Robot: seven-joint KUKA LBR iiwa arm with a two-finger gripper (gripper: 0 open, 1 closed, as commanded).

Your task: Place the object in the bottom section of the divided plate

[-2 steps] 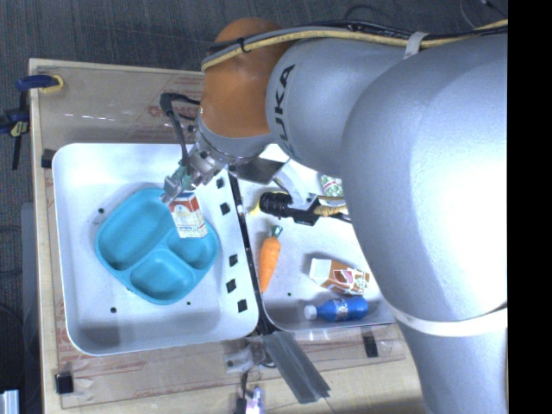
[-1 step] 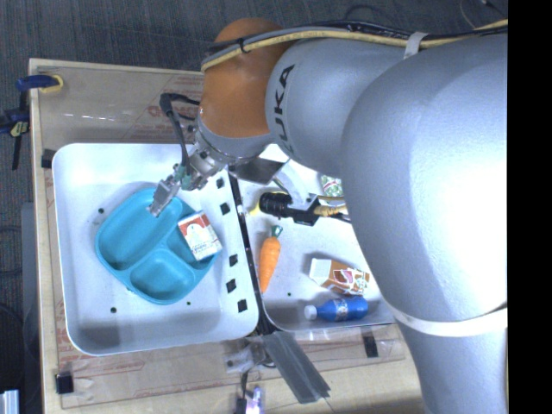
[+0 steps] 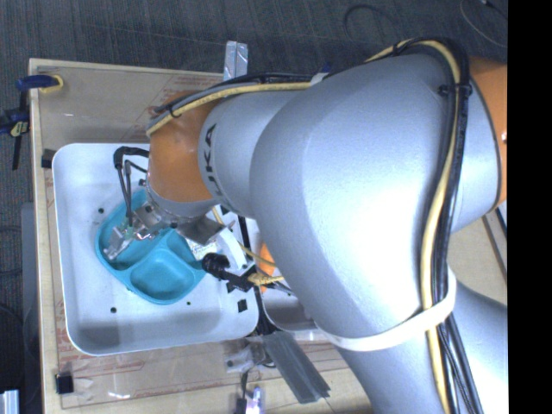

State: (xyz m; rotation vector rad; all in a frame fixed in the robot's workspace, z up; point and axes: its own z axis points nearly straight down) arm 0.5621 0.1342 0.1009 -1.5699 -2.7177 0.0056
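The arm has a smooth, satin grey shell that looks like painted metal or hard plastic, with a glossy orange band above the wrist and black and yellow rubbery cables along it. The divided plate is shiny turquoise plastic, lying in a smooth white plastic bin. The table looks like pale, matt wood, and the floor beyond is dark and rough like carpet.

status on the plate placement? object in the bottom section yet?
Done: the arm has reached the blue divided plate in the left bin. In hand: the gripper sits over the plate's upper part; I can't tell whether it carries anything. Left: the plate's bottom section looks bare, so placement isn't confirmed.
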